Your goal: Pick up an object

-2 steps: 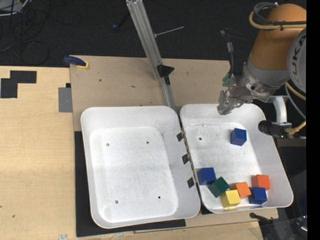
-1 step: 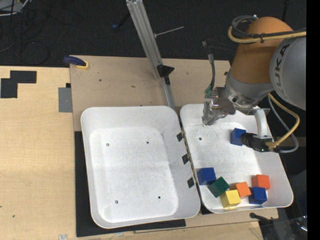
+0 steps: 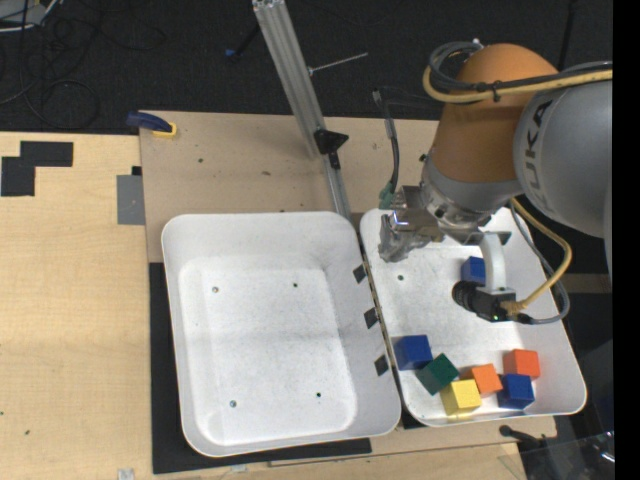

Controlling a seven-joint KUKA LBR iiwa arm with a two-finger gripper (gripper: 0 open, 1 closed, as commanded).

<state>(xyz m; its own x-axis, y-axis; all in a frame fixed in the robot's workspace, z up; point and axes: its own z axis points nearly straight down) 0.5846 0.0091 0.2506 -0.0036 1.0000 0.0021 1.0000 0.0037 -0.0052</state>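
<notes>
Seven small coloured cubes (image 3: 465, 373) lie in the right-hand shallow white bin (image 3: 560, 388), mostly near its front; the hand (image 3: 395, 236) hovers over the far corner holding nothing, finger spread unclear. It's the approach step: next, descend over one cube.

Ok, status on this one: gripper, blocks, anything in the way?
Gripper low over right bin, far end, nothing between fingers. Blocks clustered at near end, untouched; one blue block under the wrist. Path clear.
</notes>
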